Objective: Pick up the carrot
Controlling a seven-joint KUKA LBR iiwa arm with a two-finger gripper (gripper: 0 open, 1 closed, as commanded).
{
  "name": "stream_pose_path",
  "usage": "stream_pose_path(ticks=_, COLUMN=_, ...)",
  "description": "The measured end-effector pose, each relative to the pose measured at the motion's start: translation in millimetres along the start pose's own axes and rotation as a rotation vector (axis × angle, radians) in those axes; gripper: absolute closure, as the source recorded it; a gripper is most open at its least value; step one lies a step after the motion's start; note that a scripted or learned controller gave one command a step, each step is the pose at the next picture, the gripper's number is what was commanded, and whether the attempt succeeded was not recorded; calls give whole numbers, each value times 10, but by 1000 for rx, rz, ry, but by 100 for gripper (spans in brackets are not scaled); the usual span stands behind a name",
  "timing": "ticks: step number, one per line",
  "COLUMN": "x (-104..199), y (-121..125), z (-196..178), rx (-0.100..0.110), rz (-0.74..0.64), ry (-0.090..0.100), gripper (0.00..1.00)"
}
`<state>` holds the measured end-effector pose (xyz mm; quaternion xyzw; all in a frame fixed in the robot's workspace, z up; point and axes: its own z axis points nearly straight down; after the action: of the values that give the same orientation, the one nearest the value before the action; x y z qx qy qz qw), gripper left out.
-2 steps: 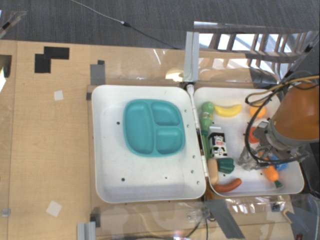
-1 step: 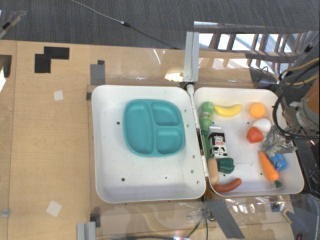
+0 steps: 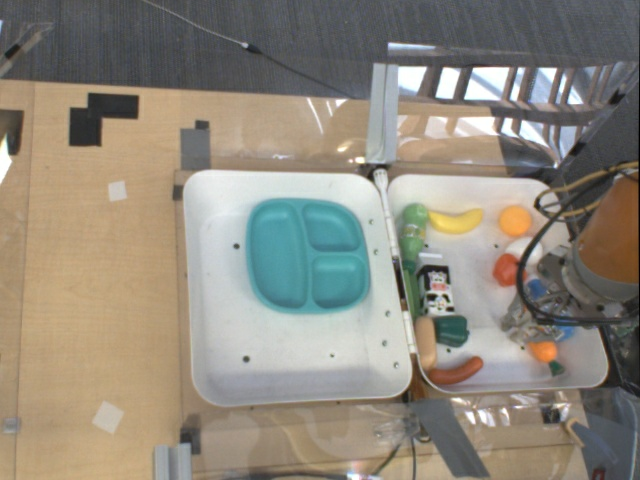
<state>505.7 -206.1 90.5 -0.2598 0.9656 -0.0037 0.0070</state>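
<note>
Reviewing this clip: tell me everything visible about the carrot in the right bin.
The carrot is a small orange piece with a green tip, plastic-looking like toy food. It lies in the right bin, near the front right corner, partly hidden under the tool, which sits directly over it. Whether the tool touches it cannot be told. The red sausage lies apart to its left.

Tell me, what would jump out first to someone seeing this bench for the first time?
Probably the teal divided plate, alone in the left white bin. Next, the bright toy food in the right bin: a yellow banana and an orange near its far edge. The grey arm's gripper hangs low over that bin's right side, just above the small carrot.
</note>
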Motion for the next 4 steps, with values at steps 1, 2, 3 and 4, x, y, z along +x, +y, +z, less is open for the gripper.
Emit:
stream_pose_path(ticks=1, x=-159, y=-95, z=-1040, rx=2, rz=-110, ry=-1, gripper=100)
stream_pose_path(ticks=2, x=-18, y=65, z=6, rx=-4, rz=-606, ry=2, gripper=100)
stream_pose_path(ticks=3, x=-89, y=341, z=-757, rx=-4, rz=-401, ry=0, gripper=100)
stream_pose_path(ticks=4, x=55, y=12, z=-2691, rx=5, rz=-547, ry=0, gripper=100)
